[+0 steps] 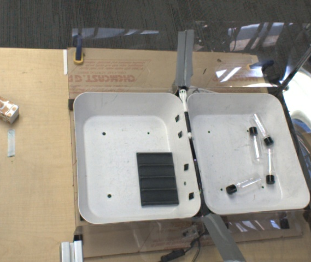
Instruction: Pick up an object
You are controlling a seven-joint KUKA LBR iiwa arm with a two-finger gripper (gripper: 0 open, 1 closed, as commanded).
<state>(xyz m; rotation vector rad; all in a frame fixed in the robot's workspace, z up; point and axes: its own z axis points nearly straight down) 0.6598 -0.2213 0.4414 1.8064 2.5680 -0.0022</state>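
Capped tubes (pixel 255 145), whichever the jaws (released or clenched, I cannot tell) go for, lie well right of the black ridged block (pixel 158 179), in the right bin (pixel 286 203), most lengthwise toward the far wall, one crosswise.

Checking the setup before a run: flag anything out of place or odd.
A small orange and white box lies askew on the bench, left of both bins. The clear tubes in the right bin lie scattered at different angles. The black block in the left bin sits square.
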